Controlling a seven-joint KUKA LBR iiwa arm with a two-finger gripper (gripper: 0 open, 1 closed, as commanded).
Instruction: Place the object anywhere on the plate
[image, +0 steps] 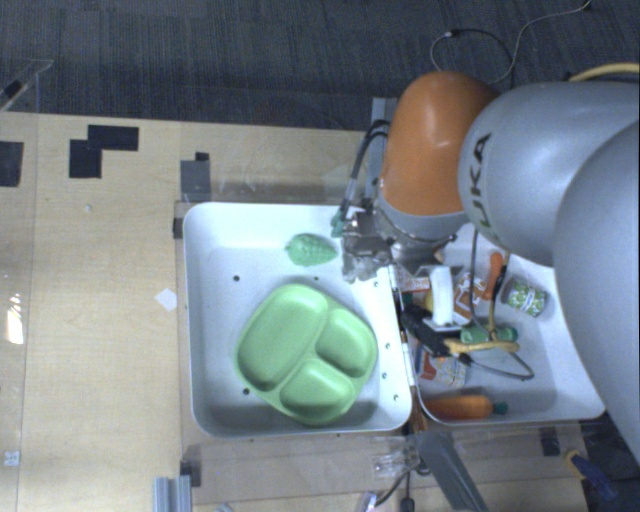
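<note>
The small green object (310, 248), bumpy and roughly oval, is seen lying on the floor of the left bin (205, 330), close to that bin's far wall and towards its right half. It is set apart from the plate (308, 352), which lies nearer the camera in the same bin. The plate is pale green, rounded, and divided into three compartments; nothing is seen resting in any of them.

Just to the right of the object, the jaws are found at the end of the arm (540, 160), low over the bin's far right corner beside the wall shared by the two bins. Whether they are apart or together cannot be told, as the dark wrist hardware covers them. The object is not seen between them. Above the wrist the orange band (430, 140) is shown, with the grey body of the arm behind it.

In the right bin (560, 395) a clutter of things is gathered: a carrot (462, 406) by the near wall, a green-labelled can (524, 298), and a yellow-handled tool (482, 346) among packets that are too jumbled to be named.

Both bins are carried by a pale wooden desk (90, 330), on which black marks (100, 150) are laid at the far left
</note>
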